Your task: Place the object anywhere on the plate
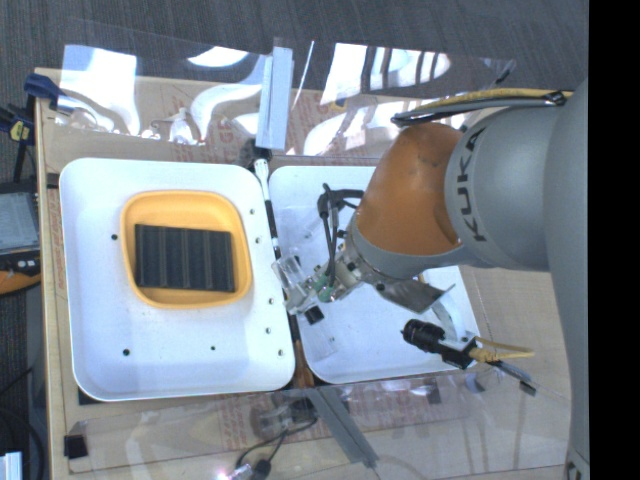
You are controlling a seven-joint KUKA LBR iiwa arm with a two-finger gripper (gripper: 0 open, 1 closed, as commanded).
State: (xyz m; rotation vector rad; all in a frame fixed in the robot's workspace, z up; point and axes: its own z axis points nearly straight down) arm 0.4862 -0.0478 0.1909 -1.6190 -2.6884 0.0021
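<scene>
We see a pale wooden bench [520, 308] bearing two shallow white plastic bins [90, 298] [345, 363] side by side.

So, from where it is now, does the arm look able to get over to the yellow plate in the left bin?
Probably yes. The gripper sits at the right bin's left edge, beside the divider, and the yellow plate lies uncovered in the left bin with nothing standing between them.

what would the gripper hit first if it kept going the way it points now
The gripper points toward the view's left, low in the right white bin. Going on, it would probably first meet the raised rims where the two bins join, then the left white bin. Depth is unclear.
</scene>
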